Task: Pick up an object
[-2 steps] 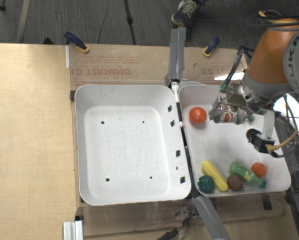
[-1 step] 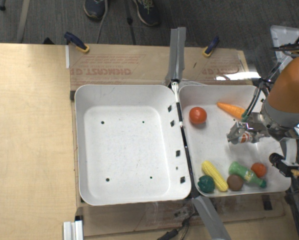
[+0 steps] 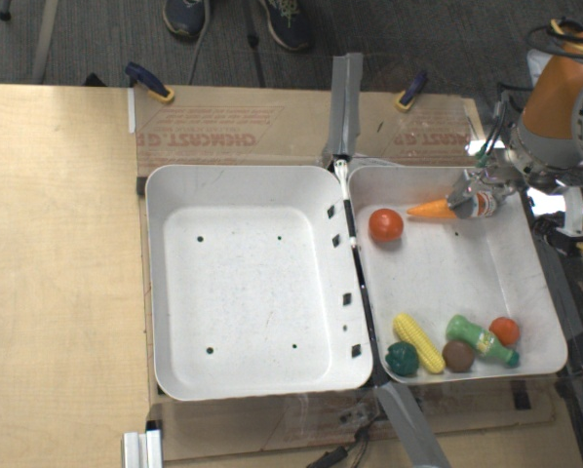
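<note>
Gripper (image 3: 470, 201) at upper right of frame, finger state unclear, toy carrot (image 3: 430, 210) touching its left side, inside right bin (image 3: 525, 261).

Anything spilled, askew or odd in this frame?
Nothing stands out. The toy foods sit inside the right bin: carrot by the gripper, tomato nearby, corn and others clustered at the near edge.

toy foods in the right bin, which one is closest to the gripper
The orange carrot, lying right beside the gripper; the others sit farther off.
</note>
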You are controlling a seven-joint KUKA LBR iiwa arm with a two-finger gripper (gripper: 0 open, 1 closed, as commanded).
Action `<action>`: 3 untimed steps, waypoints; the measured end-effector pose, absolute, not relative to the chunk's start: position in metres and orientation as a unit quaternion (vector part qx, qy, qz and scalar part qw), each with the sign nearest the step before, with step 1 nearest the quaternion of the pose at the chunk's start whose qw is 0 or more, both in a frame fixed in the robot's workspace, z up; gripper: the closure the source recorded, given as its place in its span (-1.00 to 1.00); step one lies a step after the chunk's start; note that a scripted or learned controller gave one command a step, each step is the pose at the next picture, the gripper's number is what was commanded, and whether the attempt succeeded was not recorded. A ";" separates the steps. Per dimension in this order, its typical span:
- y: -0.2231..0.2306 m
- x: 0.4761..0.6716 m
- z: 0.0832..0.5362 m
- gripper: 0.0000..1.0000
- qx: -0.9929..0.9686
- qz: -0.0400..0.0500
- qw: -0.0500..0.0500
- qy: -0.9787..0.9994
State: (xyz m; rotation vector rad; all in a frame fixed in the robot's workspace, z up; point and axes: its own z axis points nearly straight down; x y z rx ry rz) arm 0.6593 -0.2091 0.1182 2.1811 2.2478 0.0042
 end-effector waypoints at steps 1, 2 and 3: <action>-0.138 0.660 0.198 1.00 0.665 0.001 0.002 0.747; -0.141 0.555 0.102 1.00 0.607 0.000 -0.001 0.795; -0.106 0.481 0.097 1.00 0.597 0.003 0.006 0.802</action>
